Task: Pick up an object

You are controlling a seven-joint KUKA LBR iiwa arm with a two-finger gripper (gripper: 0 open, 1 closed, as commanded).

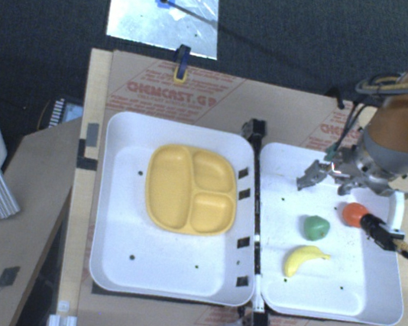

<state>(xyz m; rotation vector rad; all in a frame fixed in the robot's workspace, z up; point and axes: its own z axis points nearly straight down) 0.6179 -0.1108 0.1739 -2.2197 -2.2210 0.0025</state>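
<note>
In the right bin [336, 297] lie a green round object [316, 227], a yellow banana [302, 258] near the front, and an orange ball [353, 214] towards the right wall. My gripper [327, 183] hangs over the back of this bin, behind the green object and left of the orange ball. It is open, and nothing sits between its fingers. The grey arm with its orange band reaches in from the upper right.
The left bin [115, 252] holds a yellow divided plate [190, 189] in its middle. A black divider with clips [253, 205] runs between the bins. Cardboard lies under both bins, and a shiny metal sheet [167, 5] sits beyond the bench.
</note>
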